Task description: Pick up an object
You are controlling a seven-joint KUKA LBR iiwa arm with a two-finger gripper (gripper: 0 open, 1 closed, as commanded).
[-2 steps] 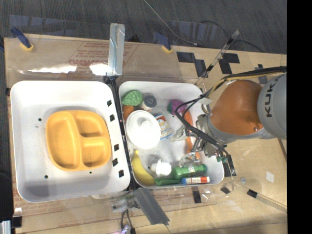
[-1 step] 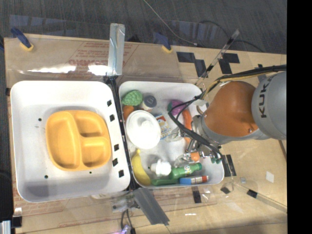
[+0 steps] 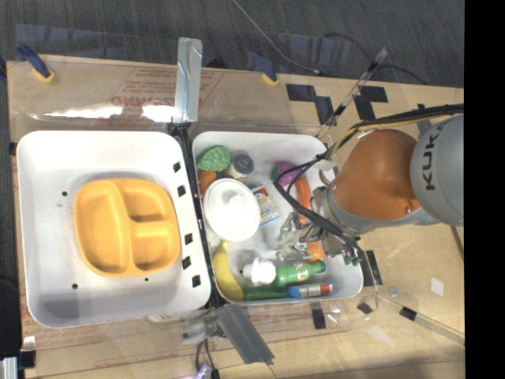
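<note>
**Claw down in the right bin clutter**

I see the surface [image 3: 410,290] carrying two white bins. Left bin [image 3: 39,212] holds a yellow divided tray [image 3: 126,226]. My arm [image 3: 379,176] reaches over the right bin [image 3: 260,142], crowded with a white bowl [image 3: 232,208], banana [image 3: 224,275], green bottle [image 3: 288,273], green broccoli-like toy [image 3: 213,159] and marker [image 3: 309,290]. Claw [image 3: 298,235] sits low among them, just above the bottle; can't tell its opening.

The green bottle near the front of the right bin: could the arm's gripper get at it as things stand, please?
Probably yes. The green bottle lies on its side on top of the clutter, nothing covering it, and the gripper is just above it in the right bin. The banana beside its cap may crowd a grasp.
</note>
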